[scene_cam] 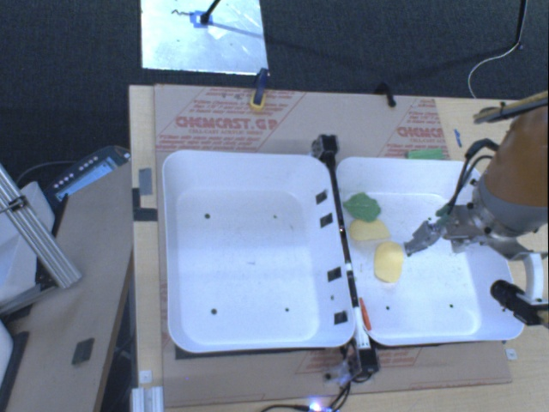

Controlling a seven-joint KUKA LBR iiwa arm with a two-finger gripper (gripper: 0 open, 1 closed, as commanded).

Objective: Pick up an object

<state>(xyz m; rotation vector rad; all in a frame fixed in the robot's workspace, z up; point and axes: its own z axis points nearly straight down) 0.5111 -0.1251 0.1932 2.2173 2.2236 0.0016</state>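
Three small objects lie in the right bin [455, 320] near its left wall: a green leaf-shaped piece [362, 205], a pale yellow piece [369, 229] just below it, and a yellow oval piece [389, 262] lower still. My gripper [418, 240] hangs over the right bin, just right of the yellow pieces, its fingertips pointing left toward them. Nothing shows between its fingers. The orange-banded wrist [519, 166] rises at the right edge.
The left bin [249, 256] sits beside the right one, with a black clip strip [336, 230] along the shared wall. Both bins rest on a cardboard sheet [232, 123]. A metal plate [202, 24] lies beyond the bench. A small orange item [366, 314] lies by the divider's lower end.
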